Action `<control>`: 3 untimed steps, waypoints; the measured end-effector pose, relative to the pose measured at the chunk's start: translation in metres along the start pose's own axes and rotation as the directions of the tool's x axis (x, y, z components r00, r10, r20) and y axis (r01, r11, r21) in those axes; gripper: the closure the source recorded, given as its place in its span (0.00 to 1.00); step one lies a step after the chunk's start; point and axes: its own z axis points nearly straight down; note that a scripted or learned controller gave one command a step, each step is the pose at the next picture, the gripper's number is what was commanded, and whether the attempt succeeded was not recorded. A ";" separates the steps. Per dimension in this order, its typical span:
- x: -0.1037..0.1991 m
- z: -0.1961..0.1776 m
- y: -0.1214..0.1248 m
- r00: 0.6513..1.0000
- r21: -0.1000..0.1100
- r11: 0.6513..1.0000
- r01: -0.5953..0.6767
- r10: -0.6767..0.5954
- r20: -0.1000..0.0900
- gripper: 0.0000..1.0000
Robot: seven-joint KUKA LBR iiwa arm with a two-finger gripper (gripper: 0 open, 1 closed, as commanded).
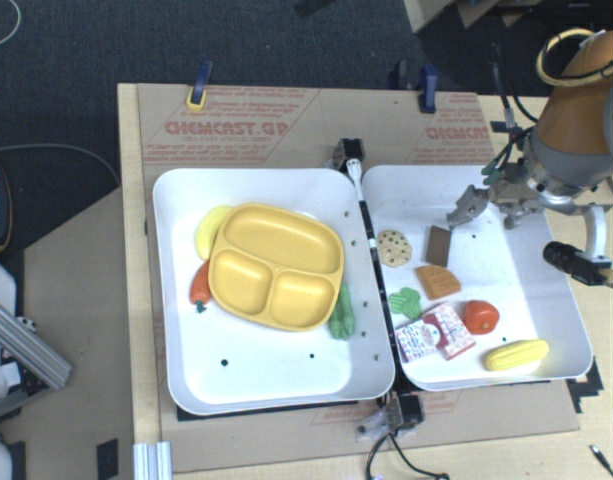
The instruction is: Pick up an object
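My gripper (489, 211) hangs over the back part of the right bin (561, 298), open, with bare bin floor between its fingers (465, 208). The nearest object is a brown chocolate-like block (438, 245), just below and left of the left finger and apart from it. Further toward the front lie a round cookie (393, 247), an orange toast piece (438, 281), a green leafy piece (405, 302), a red and white carton (435, 332), a red tomato (481, 316) and a yellow corn cob (516, 354).
The left bin (176, 268) holds a yellow divided plate (275, 265), with a yellow fruit (210, 227), an orange-red pepper (200, 285) and a green vegetable (342, 315) at its edges. A black divider (366, 238) runs between the bins. The arm (578, 118) stands at the right.
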 end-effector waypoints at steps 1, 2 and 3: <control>0.004 0.062 -0.006 1.000 0.003 1.000 0.000 0.000 -0.001 0.00; 0.005 0.082 -0.006 1.000 0.000 1.000 0.001 -0.001 0.000 0.00; 0.005 0.070 -0.005 1.000 -0.003 1.000 0.000 0.000 0.000 1.00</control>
